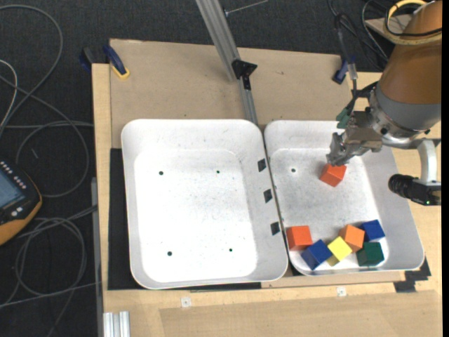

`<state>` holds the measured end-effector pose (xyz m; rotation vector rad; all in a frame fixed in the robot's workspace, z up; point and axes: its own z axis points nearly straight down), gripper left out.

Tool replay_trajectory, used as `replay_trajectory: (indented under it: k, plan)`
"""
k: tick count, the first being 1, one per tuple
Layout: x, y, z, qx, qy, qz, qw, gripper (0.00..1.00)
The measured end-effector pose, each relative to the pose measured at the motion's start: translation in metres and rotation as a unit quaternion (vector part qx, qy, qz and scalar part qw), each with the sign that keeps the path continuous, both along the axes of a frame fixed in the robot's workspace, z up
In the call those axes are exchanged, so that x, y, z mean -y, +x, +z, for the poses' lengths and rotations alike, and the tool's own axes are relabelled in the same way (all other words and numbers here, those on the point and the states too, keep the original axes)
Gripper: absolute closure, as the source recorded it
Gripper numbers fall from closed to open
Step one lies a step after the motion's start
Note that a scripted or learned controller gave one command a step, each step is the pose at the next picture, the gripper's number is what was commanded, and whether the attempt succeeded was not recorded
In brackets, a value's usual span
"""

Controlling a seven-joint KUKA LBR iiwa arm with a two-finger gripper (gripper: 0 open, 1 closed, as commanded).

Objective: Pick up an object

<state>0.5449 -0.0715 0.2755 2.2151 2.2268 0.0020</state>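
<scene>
Gripping one red block [333, 175], the gripper [337, 161] (clenched) overhangs six blocks [339, 248].

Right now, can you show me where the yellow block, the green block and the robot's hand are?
yellow block [339, 248], camera view, on its top face.
green block [370, 254], camera view, on its top face.
hand [339, 161], camera view, between its fingertips, just above an orange-red block [333, 176].

Wood bench [175, 83] w/ 2 white bins: left [137, 146], right [403, 241].
</scene>
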Motion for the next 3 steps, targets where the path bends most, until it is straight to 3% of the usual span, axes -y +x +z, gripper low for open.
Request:
replay_trajectory:
  k: [2, 3]
  plan:
    - [-0.109, 0.037, -0.026, -0.001, 0.001, 0.0, 1.0, 1.0]
    - [-0.159, 0.049, -0.021, 0.001, 0.001, 0.001, 1.0, 1.0]
